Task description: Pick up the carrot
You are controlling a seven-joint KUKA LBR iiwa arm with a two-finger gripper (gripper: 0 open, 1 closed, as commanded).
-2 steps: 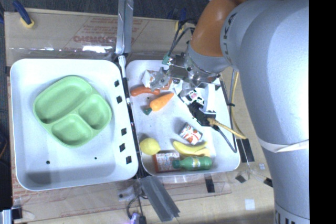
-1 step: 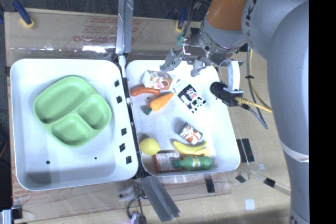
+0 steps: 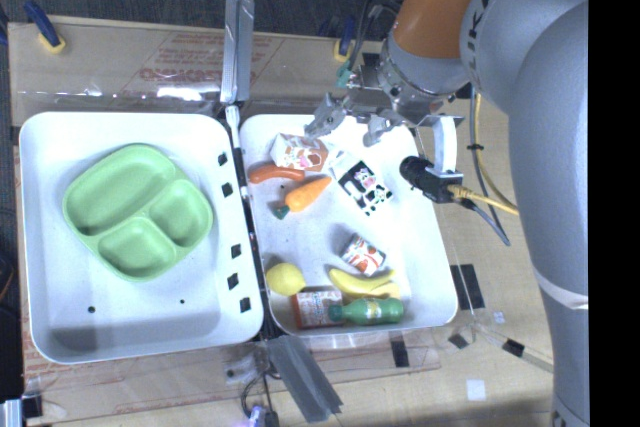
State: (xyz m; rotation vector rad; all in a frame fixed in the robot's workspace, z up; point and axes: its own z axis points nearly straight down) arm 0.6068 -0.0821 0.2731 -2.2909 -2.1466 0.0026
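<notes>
Camera view:
Gripper [image 3: 350, 120]: hovers over the right bin [image 3: 432, 215]'s upper edge, 2 fingers spread apart, nothing between them.
Carrot [image 3: 304, 194]: lies in that bin's upper left, just below the sausage [image 3: 274, 173], near the small carton [image 3: 299, 153].
Left bin [image 3: 50, 315]: holds a green tray [image 3: 137, 210].

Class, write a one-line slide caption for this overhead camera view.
Open gripper hovers above the right bin, just up-right of the carrot; green plate sits in the left bin.
</notes>
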